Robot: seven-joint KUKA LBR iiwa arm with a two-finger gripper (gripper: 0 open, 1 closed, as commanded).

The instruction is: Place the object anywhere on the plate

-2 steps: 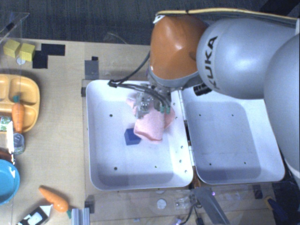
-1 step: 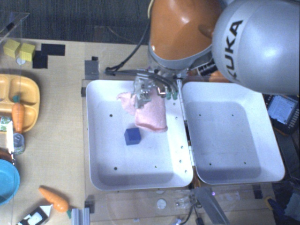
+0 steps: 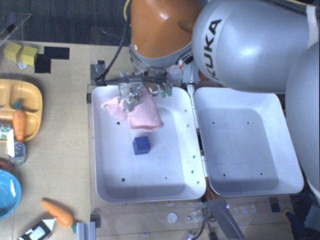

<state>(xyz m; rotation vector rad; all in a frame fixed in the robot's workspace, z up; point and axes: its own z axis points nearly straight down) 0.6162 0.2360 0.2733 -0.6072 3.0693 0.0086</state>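
The big KUKA arm (image 3: 250,39) leans over the left bin (image 3: 107,184), its gripper (image 3: 134,95) low at the bin's far end, pinching a pink cloth (image 3: 144,116). The cloth hangs limp, its long axis slanting toward the bin's near right. No plate lies inside either bin; soft fabric could slip free in transit. A blue cube (image 3: 142,145) sits just below it.
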